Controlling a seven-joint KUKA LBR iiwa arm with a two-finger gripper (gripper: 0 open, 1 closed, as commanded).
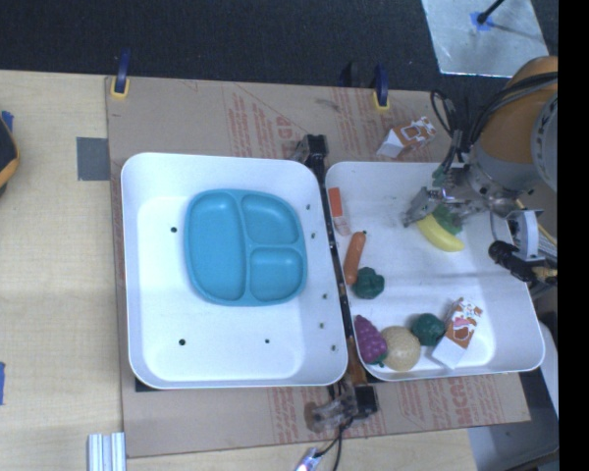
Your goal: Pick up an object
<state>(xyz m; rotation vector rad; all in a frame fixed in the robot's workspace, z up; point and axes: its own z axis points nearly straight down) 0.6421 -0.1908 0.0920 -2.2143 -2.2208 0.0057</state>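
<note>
1. The hand [434, 204] hangs low over the far side of the right bin [515, 356], touching or just above the banana [442, 234]; I cannot tell how far open it is or whether it has hold of anything.
2. The banana lies right beneath the hand (partly hidden by it).
3. Left of the hand lie a carrot [353, 254] and a dark green vegetable [369, 283].
4. Well to its left, the other bin [147, 263] holds a blue divided plate [243, 246].

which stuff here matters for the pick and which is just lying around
Job: gripper, banana right under it, right bin.

Lying about: blue tray in left bin, carrot, grapes, carton, packet outside the bins.
</note>
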